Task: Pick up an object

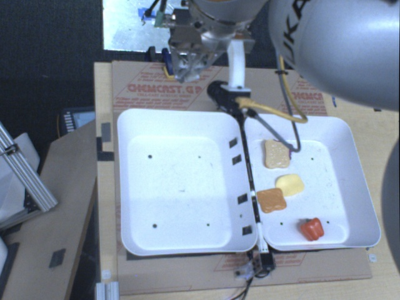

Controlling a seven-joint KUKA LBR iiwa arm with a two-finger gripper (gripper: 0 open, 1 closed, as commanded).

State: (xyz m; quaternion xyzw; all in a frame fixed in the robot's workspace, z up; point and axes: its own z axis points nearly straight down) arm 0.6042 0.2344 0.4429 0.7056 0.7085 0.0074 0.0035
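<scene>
Several small food toys lie in the right bin (350,167). A tan bread-like slice (276,154) is nearest the back. Below it sit a pale yellow piece (290,184) and an orange-brown piece (271,200). Closest to the front is a red pepper-like piece (312,229). My gripper (187,64) hangs high above the back edge of the left bin (131,167), over the cardboard, well away from the toys. Nothing shows between its fingers.
A black divider strip (247,174) runs between the two bins. A yellow and grey cable (281,114) loops from the arm over the right bin's back. The large grey arm body (337,36) covers the upper right. An aluminium rail (22,167) stands at left.
</scene>
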